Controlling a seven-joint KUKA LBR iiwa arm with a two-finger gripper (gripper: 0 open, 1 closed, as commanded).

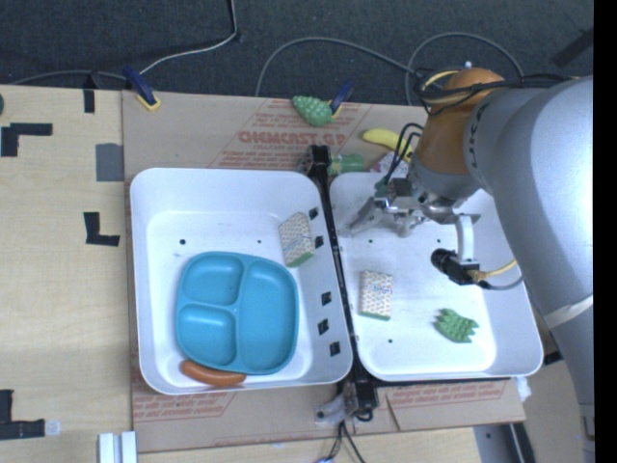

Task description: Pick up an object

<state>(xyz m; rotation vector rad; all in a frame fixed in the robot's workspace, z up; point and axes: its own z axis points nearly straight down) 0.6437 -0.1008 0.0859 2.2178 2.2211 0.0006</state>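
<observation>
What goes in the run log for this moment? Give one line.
phase: reach | gripper: low in right bin, nothing seen held | nearest: patterned block | left bin: blue plate, sausage

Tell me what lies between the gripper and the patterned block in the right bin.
Camera view: only bare white bin floor separates the gripper from the patterned block.

Claw (386, 215) above right bin (501, 350)
</observation>
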